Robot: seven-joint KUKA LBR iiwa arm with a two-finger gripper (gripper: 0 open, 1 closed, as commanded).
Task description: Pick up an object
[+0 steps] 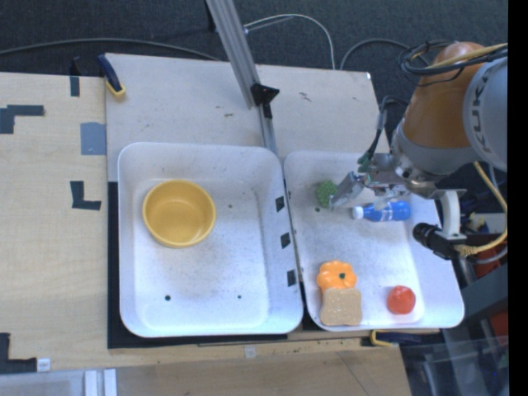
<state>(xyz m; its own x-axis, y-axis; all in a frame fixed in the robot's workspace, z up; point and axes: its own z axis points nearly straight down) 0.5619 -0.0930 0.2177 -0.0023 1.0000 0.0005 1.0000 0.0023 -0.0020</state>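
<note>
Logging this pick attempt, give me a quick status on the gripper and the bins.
Gripper low in right bin, beside green object; nothing seen between fingers. Blue bottle just below it. Yellow bowl in left bin.

Bowl in left bin

Arm lowered, pincer leftward

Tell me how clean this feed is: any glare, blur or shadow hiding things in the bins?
Camera view: lighting is even and shadows are soft. The two-finger gripper looks slightly blurred beside the small green leafy toy. The round yellow bowl is sharp, and the white plastic bins show no glare.
</note>
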